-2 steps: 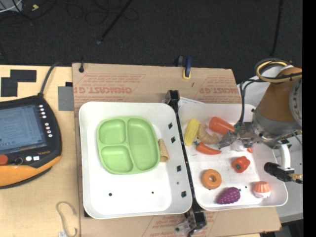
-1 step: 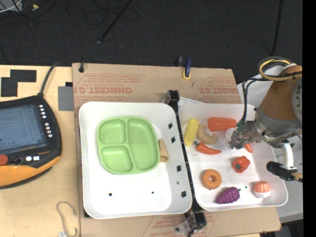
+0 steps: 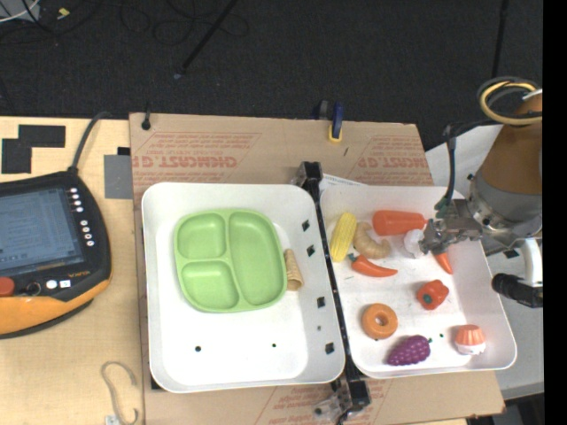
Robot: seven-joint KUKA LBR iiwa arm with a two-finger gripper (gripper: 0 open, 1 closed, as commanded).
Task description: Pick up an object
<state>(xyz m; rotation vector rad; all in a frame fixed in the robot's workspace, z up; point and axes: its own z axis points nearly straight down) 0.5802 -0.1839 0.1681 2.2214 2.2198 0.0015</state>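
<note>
My gripper (image 3: 435, 239) is low over the right bin (image 3: 500, 326), near its right-hand upper part. A small red-orange piece (image 3: 444, 262) shows just below it, and I cannot tell whether it is held. An orange carrot (image 3: 398, 221) lies just left of the gripper, with a small white item (image 3: 412, 243) beside it. Further left are a yellow corn cob (image 3: 343, 236), a beige piece (image 3: 372, 242) and a red-orange chilli (image 3: 374, 268). Toward the front lie a red pepper (image 3: 432, 294), a donut (image 3: 380, 320), purple grapes (image 3: 408, 351) and a pink-and-white piece (image 3: 468, 338).
The left bin (image 3: 168, 343) holds a green divided plate (image 3: 229, 260), with a small tan item (image 3: 293, 270) at its right edge. A black divider (image 3: 322, 273) runs between the bins. A teach pendant (image 3: 44, 251) rests on the bench at far left.
</note>
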